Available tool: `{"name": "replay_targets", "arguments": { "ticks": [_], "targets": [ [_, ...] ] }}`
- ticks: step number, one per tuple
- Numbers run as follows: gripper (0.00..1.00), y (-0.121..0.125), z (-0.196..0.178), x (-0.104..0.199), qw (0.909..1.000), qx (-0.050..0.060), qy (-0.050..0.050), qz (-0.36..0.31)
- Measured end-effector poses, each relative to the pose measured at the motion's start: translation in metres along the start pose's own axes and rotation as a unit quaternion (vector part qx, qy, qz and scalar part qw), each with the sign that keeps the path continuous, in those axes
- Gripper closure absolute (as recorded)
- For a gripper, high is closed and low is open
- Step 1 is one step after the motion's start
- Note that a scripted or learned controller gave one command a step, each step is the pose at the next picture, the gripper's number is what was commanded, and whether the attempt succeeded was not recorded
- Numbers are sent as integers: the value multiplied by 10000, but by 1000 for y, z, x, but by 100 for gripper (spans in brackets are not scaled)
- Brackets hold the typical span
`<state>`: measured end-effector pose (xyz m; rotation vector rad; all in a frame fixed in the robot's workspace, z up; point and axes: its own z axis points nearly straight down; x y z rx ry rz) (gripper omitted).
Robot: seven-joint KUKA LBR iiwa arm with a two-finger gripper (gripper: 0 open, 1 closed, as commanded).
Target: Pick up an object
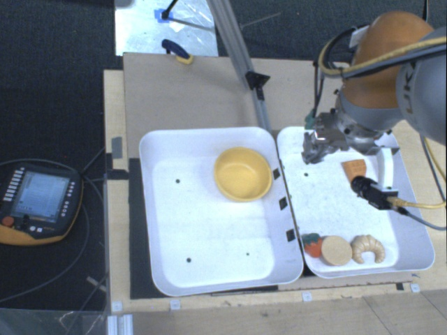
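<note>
Not much done yet tbh; my gripper (312, 147) hangs over the far end of the right bin (412, 257), can't tell if the jaws are released or clenched, nothing visibly in them; candidates: orange wedge (354, 168) nearby, croissant (368, 248) + cookie (335, 250) at near end, bowl (242, 174) in left bin (167, 257); whole pick still left.

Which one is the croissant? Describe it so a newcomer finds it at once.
Start at the right-hand white bin, the one under the arm. Along its near edge three small items lie in a row; the croissant is the rightmost, beside a round tan biscuit. It alone is curved and ridged, a pale crescent, while its neighbours are a flat disc and a small orange-red piece.
</note>
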<state>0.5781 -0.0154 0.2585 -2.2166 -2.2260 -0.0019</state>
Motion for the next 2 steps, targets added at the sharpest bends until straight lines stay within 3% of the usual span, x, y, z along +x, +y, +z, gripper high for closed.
{"name": "replay_targets", "arguments": {
  "ticks": [2],
  "targets": [
    [100, 40, 9, 101, 10000, 7, 0, -1]
  ]
}}
